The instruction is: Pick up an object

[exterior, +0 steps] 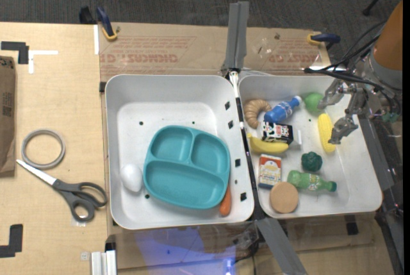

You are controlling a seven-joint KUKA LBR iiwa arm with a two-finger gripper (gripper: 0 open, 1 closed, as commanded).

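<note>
Behind 2 bins, cardboard (192, 52) with mirrored print, gripper (339, 115) over yellow corn (325, 131)

Grey arm (391, 43) with orange band: cut off by the right edge, only a slice visible.

Metal claw (343, 115): tips blur into cables and the yellow banana-shaped toy (326, 131) beneath; whether they touch it, cannot tell.

Small orange carrot-like piece (225, 203): mostly hidden under the rim of the teal three-compartment plastic tray (187, 166).

Brown paper bag (6, 115) on the desk: cropped by the left edge.

Small black-and-white carton (277, 133): print too small to read; it covers part of a second yellow banana (268, 145).

Tan pretzel-shaped toy (255, 111): lower end hidden behind the blue plastic bottle (282, 109).
</note>
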